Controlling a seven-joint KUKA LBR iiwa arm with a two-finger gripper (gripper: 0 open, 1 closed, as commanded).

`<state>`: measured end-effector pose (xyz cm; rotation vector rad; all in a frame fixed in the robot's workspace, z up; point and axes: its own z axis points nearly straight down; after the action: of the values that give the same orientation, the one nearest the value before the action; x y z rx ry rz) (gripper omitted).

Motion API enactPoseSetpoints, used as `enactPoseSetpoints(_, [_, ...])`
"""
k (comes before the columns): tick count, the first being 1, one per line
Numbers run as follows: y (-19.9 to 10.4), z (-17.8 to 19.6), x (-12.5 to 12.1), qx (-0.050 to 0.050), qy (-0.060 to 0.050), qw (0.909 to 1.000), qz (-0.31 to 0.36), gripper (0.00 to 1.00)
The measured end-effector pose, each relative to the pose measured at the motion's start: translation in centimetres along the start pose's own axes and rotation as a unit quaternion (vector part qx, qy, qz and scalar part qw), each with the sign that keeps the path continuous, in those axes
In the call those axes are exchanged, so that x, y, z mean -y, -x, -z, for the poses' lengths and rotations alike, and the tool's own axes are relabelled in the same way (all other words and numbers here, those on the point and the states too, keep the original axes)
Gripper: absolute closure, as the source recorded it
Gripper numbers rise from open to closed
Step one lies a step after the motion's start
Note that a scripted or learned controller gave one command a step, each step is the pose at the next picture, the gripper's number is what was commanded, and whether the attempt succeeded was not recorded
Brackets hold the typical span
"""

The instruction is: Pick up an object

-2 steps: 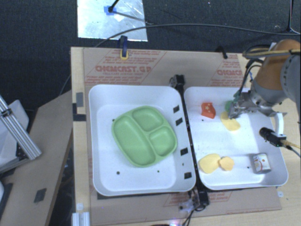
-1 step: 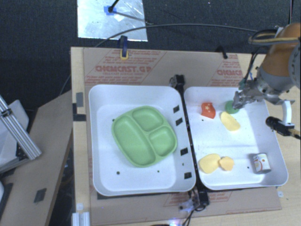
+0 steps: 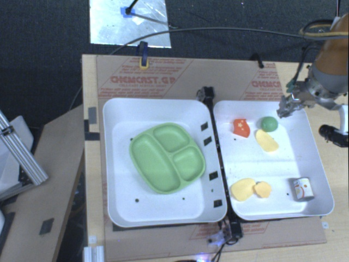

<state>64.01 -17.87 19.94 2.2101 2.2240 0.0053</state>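
In the right bin (image 3: 311, 162) lie a red piece (image 3: 241, 127), a green ball (image 3: 269, 124), a pale yellow piece (image 3: 267, 141), a yellow-and-orange pair of pieces (image 3: 250, 189) and a small can (image 3: 301, 189). My gripper (image 3: 286, 109) hangs over the bin's far right corner, just above and to the right of the green ball. Nothing shows between its fingers.
The left bin (image 3: 120, 146) holds a green divided plate (image 3: 166, 157). A black clip strip (image 3: 214, 146) runs between the two bins. A foil sheet (image 3: 128, 15) lies beyond the bench. The arm's grey and orange body (image 3: 330, 64) fills the upper right.
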Motion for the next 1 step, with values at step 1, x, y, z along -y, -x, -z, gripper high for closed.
enactPoseSetpoints(1, [0.01, 2.44, -0.15, 0.000, -0.001, 1.0000, 0.001, 1.00])
